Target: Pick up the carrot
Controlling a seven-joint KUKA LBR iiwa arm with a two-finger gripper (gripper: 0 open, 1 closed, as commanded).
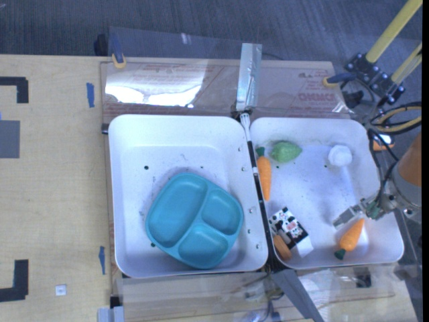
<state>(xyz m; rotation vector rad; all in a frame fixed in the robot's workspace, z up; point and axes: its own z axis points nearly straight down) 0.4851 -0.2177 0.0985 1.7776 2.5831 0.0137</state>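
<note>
Two white bins side by side on a pale wooden bench (47, 200); grey floor beyond. Left bin (134, 139) holds a blue divided plate (194, 220). Right bin (389, 247): one carrot (264, 174) lies along the left wall, near a green vegetable (286, 151); a second carrot (350, 235) sits near the right front corner. Gripper (362, 210) hovers just above that second carrot, fingers spread, nothing between them. A black-and-white cow toy (288, 225) lies at the front left.
</note>
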